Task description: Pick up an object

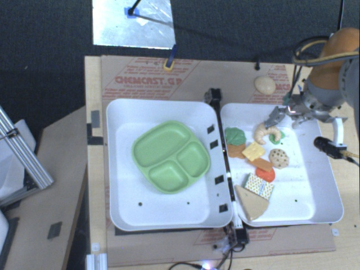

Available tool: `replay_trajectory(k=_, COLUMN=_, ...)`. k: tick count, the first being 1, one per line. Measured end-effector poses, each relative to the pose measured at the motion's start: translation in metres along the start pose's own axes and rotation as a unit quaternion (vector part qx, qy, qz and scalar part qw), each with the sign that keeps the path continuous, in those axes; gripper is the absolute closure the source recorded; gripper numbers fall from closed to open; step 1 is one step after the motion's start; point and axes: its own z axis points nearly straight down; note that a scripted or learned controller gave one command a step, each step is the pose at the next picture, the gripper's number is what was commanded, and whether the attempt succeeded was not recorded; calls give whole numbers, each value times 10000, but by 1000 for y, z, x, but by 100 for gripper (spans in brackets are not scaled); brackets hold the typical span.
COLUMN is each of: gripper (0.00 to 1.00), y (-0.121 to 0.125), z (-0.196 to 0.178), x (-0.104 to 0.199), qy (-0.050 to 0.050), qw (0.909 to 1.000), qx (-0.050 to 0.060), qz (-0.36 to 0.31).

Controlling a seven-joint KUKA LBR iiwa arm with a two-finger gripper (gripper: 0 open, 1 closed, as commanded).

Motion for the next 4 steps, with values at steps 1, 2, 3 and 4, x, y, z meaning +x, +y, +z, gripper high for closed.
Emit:
replay_trajectory(k=1, gripper=0, y=3, z=42, x=1, qy=19, qw=10000, qx=-29, qz=-14)
replay_trajectory(k=2, gripper=100, y=8, z=23, x=0, qy=-9, qw=9999, qx=-103, qz=-31)
replay_trajectory(k=3, gripper=100, y=20, z=-32, x=4, qy=-5, qw=10000, qx=-39, qz=-24)
replay_trajectory(k=4, gripper=100, y=29, z=-93, x=0, qy=-9, qw=10000, qx=-44, qz=-26)
